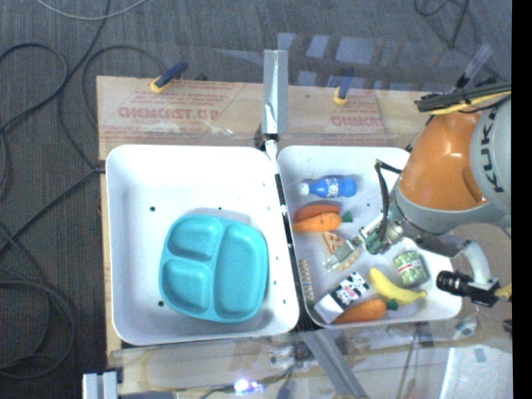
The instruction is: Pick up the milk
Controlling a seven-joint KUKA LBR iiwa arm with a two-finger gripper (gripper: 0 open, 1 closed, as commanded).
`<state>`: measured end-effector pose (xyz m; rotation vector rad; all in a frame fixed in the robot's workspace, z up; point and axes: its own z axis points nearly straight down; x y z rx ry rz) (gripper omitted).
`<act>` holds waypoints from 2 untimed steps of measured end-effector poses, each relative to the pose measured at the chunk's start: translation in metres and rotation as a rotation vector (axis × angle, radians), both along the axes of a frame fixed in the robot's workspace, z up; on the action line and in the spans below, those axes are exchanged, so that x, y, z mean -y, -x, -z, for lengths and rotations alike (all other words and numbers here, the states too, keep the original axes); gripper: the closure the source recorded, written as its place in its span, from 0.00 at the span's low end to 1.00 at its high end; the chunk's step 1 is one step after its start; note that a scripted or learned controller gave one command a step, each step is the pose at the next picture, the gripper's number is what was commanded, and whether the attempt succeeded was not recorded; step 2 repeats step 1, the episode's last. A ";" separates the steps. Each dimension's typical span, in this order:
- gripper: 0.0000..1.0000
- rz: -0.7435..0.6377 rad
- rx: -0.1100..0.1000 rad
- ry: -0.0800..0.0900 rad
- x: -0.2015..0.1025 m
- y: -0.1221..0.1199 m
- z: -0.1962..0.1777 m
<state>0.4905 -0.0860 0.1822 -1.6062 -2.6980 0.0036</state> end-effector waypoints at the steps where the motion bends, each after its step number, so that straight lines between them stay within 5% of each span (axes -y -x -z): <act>1: 0.00 -0.090 0.014 -0.001 0.043 0.002 0.093; 2: 0.00 -0.090 0.014 -0.001 0.043 0.002 0.093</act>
